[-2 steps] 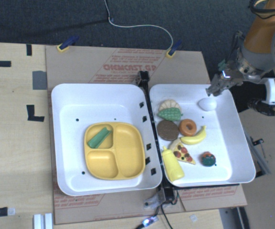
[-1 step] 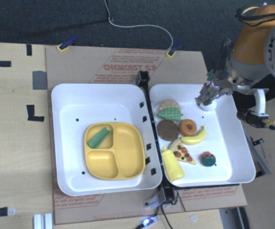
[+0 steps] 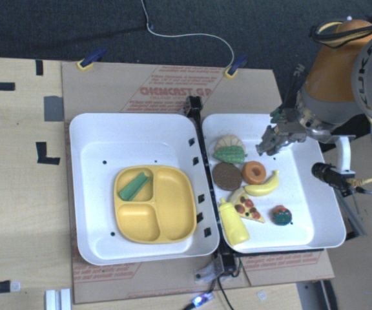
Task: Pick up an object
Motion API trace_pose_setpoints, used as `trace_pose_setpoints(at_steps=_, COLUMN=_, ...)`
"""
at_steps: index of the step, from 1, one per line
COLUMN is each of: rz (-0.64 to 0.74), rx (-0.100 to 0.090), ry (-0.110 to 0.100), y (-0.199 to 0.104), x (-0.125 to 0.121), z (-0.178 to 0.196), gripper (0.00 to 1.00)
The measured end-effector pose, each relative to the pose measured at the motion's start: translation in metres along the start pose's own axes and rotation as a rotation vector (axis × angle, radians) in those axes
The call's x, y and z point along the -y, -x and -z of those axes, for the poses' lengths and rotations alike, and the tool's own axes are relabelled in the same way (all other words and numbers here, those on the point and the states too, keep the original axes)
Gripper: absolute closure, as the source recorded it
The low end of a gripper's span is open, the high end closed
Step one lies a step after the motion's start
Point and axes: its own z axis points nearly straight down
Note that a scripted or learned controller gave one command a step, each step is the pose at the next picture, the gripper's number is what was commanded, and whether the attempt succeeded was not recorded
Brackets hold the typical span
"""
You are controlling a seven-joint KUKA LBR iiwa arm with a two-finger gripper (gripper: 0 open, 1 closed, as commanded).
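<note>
A yellow tray (image 3: 163,208) holds a green piece (image 3: 134,186); both bins (image 3: 82,173) are white; the banana (image 3: 263,186) yellow, the doughnut (image 3: 255,172) orange-brown.

The arm (image 3: 341,76) wore a broad orange band over grey casing, with black cable looped on top; its dark metal claw (image 3: 268,144) looked small and angular.

Toy foods, among them a banana (image 3: 263,185) and a donut (image 3: 255,172), lie clustered in the right bin (image 3: 321,228).
</note>
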Motion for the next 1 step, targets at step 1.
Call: trace_pose_setpoints(at_steps=1, rz=0.000, rx=0.000, ry=-0.001, y=-0.0270, x=0.0381, z=-0.0120, gripper=1.00)
